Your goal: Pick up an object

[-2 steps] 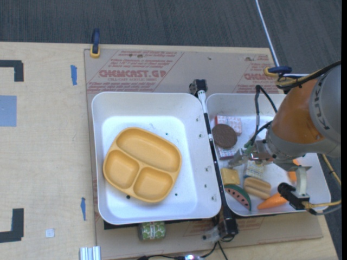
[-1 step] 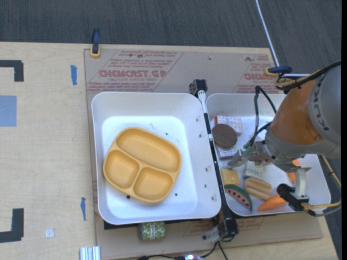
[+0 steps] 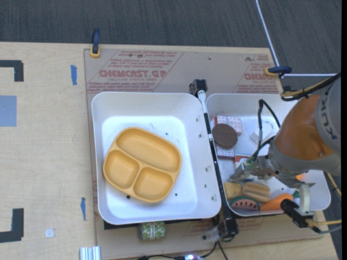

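Note:
My gripper (image 3: 248, 172) hangs low over the right bin (image 3: 320, 196), just above a tan bread roll (image 3: 256, 190) and a yellow piece (image 3: 232, 189). A watermelon slice (image 3: 244, 203) and an orange carrot (image 3: 276, 201) lie at the bin's near edge. A brown round cookie (image 3: 224, 135) rests on a red and white packet (image 3: 227, 122) farther back. The wrist hides what lies directly under the gripper. I see nothing lifted clear of the bin.
The left bin (image 3: 108, 104) holds a yellow divided plate (image 3: 142, 164). A green can (image 3: 153, 231) lies on the bench in front of the left bin. Cables (image 3: 264, 118) loop over the right bin's back. The grey and orange arm (image 3: 306, 134) covers the right bin's right side.

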`<action>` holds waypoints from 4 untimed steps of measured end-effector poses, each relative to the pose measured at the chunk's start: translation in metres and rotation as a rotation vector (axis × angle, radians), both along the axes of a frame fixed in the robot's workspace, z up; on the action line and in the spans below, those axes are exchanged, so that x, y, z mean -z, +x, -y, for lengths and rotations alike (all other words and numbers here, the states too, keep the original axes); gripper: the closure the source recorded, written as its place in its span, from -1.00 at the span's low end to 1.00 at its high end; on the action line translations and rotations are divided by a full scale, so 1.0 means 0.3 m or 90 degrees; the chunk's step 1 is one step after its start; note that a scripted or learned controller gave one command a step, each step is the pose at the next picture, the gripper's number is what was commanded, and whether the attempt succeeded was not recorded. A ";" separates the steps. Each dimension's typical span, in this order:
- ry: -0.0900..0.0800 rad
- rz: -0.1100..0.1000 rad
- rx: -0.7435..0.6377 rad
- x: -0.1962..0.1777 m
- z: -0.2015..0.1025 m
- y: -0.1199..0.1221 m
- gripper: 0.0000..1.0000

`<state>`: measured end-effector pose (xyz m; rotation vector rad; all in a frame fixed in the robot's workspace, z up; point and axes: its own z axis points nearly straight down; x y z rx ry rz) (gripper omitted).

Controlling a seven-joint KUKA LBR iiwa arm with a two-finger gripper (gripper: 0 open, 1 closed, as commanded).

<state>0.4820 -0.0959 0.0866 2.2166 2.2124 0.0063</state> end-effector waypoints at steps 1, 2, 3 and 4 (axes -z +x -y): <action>0.001 0.002 -0.001 -0.034 -0.003 0.006 1.00; 0.003 -0.004 -0.002 -0.328 -0.113 -0.005 1.00; 0.002 -0.002 -0.003 -0.362 -0.113 0.002 1.00; 0.003 -0.005 -0.002 -0.390 -0.262 0.048 1.00</action>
